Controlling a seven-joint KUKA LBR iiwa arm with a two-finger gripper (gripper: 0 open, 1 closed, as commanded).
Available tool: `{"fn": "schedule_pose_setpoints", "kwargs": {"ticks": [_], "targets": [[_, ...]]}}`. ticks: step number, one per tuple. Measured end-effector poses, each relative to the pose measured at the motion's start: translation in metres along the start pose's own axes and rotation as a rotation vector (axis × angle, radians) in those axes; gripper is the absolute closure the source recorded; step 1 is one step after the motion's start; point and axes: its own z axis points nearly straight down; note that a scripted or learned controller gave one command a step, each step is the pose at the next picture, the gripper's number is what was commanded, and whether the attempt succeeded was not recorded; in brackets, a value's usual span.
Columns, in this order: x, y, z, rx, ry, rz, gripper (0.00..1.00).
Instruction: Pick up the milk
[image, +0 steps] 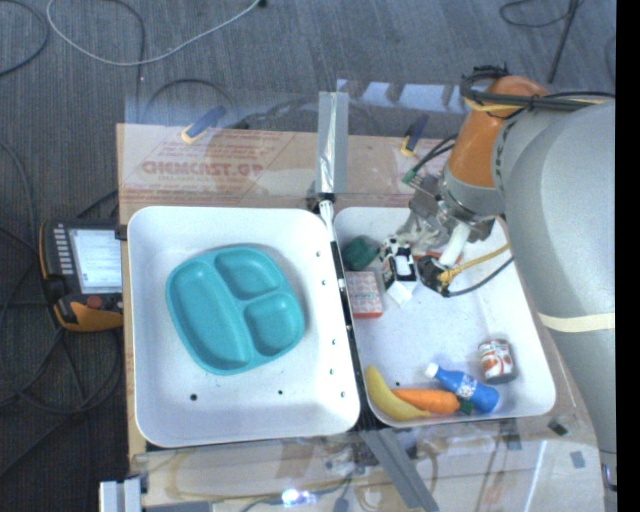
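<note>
Sharing right bin: milk, banana, carrot, bottle, can.

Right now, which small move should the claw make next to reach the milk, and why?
Probably slide the claw left in view, over the small pink-and-white carton, which I take for the milk. It lies by the right bin's left wall, beside the claw and not under it.

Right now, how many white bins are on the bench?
2. The left bin holds a teal plate; the right bin holds the small items under the gripper.
</note>
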Motion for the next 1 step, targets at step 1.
{"fn": "schedule_pose_setpoints", "kwargs": {"ticks": [1], "targets": [[-0.0014, -0.0022, 0.0044, 0.008, -0.005, 0.000, 0.00]]}}
